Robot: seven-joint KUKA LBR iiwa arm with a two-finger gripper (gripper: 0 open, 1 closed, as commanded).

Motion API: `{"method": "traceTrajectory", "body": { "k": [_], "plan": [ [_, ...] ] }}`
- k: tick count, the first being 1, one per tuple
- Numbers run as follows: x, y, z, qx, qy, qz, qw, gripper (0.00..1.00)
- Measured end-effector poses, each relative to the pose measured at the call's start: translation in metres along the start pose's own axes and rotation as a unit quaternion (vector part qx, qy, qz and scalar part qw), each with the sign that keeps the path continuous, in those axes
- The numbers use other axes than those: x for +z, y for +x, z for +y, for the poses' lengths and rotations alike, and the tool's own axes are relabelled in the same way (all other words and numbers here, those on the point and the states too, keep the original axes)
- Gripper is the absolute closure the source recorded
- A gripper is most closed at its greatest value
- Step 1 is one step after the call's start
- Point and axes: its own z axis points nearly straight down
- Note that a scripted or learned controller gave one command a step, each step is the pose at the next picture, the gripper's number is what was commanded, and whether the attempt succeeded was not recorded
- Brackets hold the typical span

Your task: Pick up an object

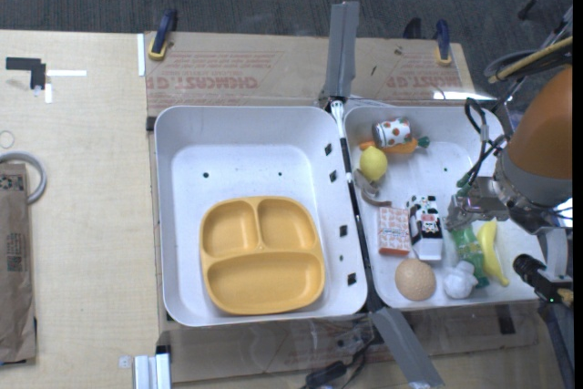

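Observation:
The right bin (437, 118) holds several small objects. A yellow lemon (373, 163) and a white cup with red spots (393, 133) lie at its far side. A red and white box (393, 230), a black and white carton (425, 221), a tan ball (415, 279) and a white lump (458, 281) lie nearer the front. My gripper (463, 212) hangs low at the bin's right side, just right of the carton. It sits directly above a green item (466, 243) and beside a banana (493, 252). The wrist hides what lies under it.
The left bin (182, 196) holds a yellow divided plate (262, 252). A metal divider (342, 50) runs between the bins at the back. Cables (483, 118) hang by the arm's orange band (556, 127). A brown bag (14, 260) lies on the bench at the far left.

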Motion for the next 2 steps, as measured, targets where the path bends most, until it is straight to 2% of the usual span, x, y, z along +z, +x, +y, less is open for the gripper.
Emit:
{"method": "traceTrajectory", "body": {
  "k": [1, 2],
  "plan": [
    [0.033, 0.009, 0.059, 0.203, -0.004, 0.000, 0.9792, 1.00],
    [0.066, -0.027, 0.044, 0.256, 0.000, 0.001, 0.9666, 1.00]
  ]
}}
